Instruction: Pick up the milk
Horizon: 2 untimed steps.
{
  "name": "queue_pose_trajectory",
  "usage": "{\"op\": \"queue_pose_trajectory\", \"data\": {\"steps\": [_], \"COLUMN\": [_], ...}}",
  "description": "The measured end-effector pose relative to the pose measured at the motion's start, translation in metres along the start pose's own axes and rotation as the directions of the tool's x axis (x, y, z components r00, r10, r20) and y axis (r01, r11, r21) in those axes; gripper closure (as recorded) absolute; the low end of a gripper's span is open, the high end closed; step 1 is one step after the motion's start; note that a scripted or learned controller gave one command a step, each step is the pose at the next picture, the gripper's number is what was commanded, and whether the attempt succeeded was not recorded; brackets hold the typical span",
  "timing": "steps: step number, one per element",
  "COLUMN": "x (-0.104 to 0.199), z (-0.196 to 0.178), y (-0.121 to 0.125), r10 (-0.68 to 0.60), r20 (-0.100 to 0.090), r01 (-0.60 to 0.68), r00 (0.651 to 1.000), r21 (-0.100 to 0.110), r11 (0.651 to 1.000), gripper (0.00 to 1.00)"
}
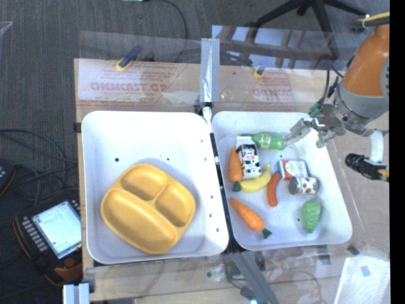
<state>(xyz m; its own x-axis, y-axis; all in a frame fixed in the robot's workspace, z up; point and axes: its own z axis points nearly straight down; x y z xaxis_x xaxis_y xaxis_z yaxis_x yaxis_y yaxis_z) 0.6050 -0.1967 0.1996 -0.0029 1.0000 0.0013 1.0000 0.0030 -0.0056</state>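
Note:
The milk [249, 159] is a small white carton with black cow patches. It lies in the right bin [335, 223], near the bin's left wall and between an orange carrot [235, 165] and a yellow banana [255, 182]. My gripper [309, 133] hangs over the bin's far right part, to the right of the milk and apart from it. It is open, with nothing between its fingers. One finger [295, 132] points toward a green bottle [269, 141].
The right bin also holds a red, white and blue carton [295, 168], a small can [304, 185], a red pepper [273, 189], a second carrot [248, 215] and a green leafy vegetable [310, 213]. A yellow divided plate [149, 206] sits in the left bin [107, 128].

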Motion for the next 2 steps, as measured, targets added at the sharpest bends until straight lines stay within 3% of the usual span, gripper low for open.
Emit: {"op": "queue_pose_trajectory", "data": {"steps": [1, 2], "x": [0.029, 0.055], "z": [0.078, 0.104], "y": [-0.008, -0.013], "r10": [0.337, 0.745], "r20": [0.000, -0.011], "r01": [-0.337, -0.745], "r00": [0.942, 0.667], "r21": [0.001, -0.032], "r11": [0.942, 0.666], "gripper": [0.00, 0.00]}}
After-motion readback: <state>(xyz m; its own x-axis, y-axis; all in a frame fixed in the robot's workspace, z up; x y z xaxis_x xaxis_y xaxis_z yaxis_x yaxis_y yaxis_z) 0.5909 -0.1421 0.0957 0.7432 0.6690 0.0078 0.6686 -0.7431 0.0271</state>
